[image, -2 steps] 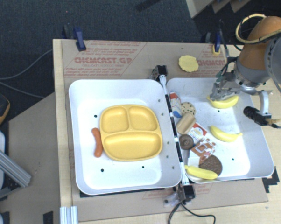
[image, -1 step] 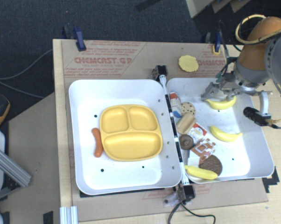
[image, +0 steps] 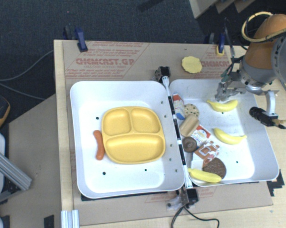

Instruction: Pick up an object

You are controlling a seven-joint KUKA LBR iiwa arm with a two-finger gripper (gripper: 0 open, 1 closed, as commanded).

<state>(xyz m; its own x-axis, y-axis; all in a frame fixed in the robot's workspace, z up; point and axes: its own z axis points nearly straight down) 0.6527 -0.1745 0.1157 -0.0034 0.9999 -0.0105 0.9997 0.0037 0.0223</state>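
Hovering low: gripper (image: 224, 94) touching banana (image: 223, 105) in right bin (image: 257, 167); finger gap can't tell.

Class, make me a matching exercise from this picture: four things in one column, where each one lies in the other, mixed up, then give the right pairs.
Things:
1. hot dog
2. yellow disc
3. tray
4. tool

Places:
A. on the bench, behind the right bin
B. middle of the left bin
C. over a banana in the right bin
D. left bin, beside the tray's left edge

Pairs: 1-D, 2-A, 3-B, 4-C
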